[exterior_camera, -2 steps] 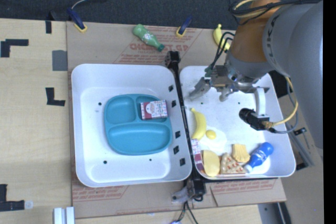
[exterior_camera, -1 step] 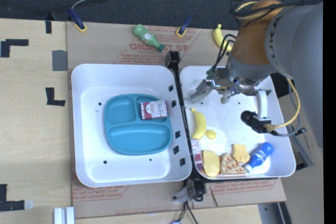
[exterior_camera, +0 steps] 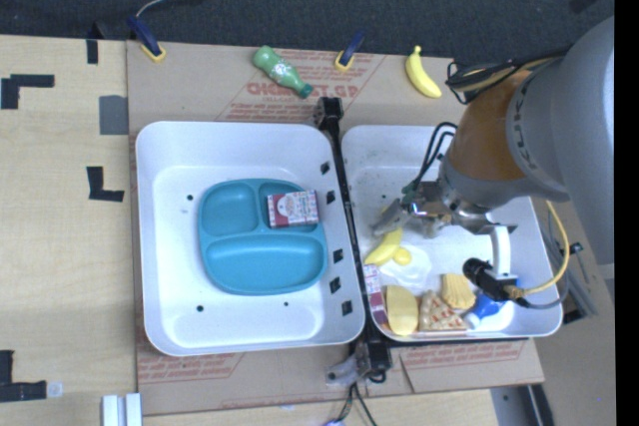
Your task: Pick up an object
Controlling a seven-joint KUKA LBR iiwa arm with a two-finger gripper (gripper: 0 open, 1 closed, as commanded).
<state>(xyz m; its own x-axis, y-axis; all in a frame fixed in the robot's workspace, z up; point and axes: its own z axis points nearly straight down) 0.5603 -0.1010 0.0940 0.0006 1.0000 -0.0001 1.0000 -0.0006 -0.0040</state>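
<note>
both white bins (exterior_camera: 160, 214) below me look like smooth glossy plastic. the blue tray (exterior_camera: 240, 254) has a duller plastic sheen. brown cardboard (exterior_camera: 200, 90) lies matt beneath them, on a pale wood-look bench (exterior_camera: 60, 244). my arm (exterior_camera: 569, 125) is smooth grey.

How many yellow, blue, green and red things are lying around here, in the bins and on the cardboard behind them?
Yellow: 4 – banana on the cardboard, and in the right bin a yellow piece by the gripper, a pale yellow block, a corn-like piece
Blue: 2 – divided plate, small blue item
Green: 1 – bottle
Red: 1 – small red-and-white box
Total: 8
</note>
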